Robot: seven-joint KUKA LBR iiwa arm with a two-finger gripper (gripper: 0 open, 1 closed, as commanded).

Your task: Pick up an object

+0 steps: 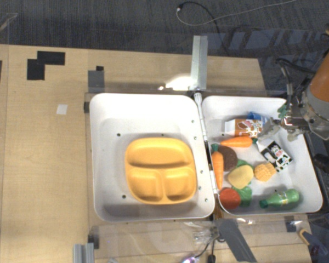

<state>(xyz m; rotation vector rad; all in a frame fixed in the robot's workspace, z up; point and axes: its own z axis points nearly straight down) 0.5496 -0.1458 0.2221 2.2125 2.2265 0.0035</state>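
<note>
Bench (38, 163): light wood; it bears two white bins side by side
Left bin (107, 119): white and shallow; it holds one yellow tray (160, 169) near its middle; the tray has three parts, one long part at the back and two small ones at the front
Right bin (310, 182): white and shallow; it holds the toy food
Arm (326, 84): comes in from the right, over the right bin's back corner; orange near the edge of the view
Gripper (285, 122): low over the back right part of the right bin, near the box; I cannot tell how wide it is, and I see nothing in it
Green bottle (279, 199): lies on its side at the front of the right bin
Box (245, 127): a small carton at the back of the bin
Carrots: one (237, 142) lies across, just in front of the box; one (217, 167) points front to back by the left wall
Yellow potato (240, 175): in the middle; a yellow corn piece (264, 172) is just beside it
Red tomato (230, 197): at the front left
Black and white card (277, 155): right of the middle
</note>
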